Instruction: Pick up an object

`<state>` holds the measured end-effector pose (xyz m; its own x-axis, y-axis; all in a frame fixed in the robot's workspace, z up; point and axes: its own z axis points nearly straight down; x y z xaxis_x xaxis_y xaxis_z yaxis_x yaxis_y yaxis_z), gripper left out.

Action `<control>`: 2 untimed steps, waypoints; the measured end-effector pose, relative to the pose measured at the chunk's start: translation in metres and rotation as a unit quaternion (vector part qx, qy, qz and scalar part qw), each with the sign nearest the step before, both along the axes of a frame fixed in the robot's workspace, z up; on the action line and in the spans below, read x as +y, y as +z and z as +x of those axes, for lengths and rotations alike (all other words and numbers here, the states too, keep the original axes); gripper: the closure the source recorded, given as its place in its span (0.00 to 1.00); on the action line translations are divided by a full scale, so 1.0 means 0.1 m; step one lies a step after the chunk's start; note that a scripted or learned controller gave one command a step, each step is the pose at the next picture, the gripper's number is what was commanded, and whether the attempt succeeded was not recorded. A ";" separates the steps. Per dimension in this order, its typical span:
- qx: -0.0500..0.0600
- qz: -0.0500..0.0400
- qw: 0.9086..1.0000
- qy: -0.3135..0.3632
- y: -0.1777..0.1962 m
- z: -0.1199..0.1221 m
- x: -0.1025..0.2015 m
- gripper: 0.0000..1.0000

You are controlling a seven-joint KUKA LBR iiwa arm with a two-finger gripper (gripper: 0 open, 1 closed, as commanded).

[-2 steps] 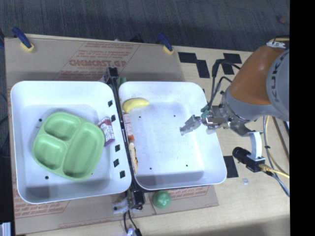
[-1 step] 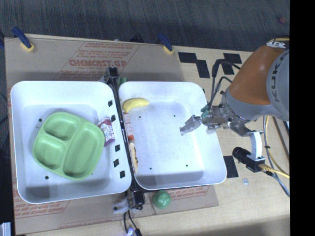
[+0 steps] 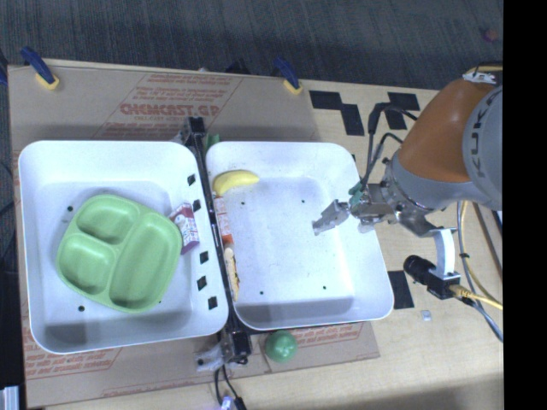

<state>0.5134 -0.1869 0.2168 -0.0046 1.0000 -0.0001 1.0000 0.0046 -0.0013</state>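
Note:
A yellow banana [image 3: 235, 180] lies in the far left corner of the right bin [image 3: 367, 272]. My gripper [image 3: 329, 219] hangs over the right part of that bin, pointing left, well to the right of the banana and apart from it. Nothing shows in its grasp. In the left bin [image 3: 34, 229] rests a green divided plate [image 3: 120, 250], and a small red-and-white packet [image 3: 185, 225] lies beside it near the divider. A thin orange-and-white wrapper [image 3: 225, 233] lies along the right bin's left wall.
A green ball [image 3: 279, 345] sits on the cardboard just outside the front edge of the right bin. Black clips [image 3: 198, 135] hold the bins together along the middle. Cables and a black fitting [image 3: 427, 276] hang by the arm at the right.

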 end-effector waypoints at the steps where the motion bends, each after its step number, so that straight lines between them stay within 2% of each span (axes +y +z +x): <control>1: 0.000 0.000 1.000 0.000 0.00 0.00 0.00 0.00; 2: 0.000 0.000 1.000 0.000 0.00 0.00 0.00 0.00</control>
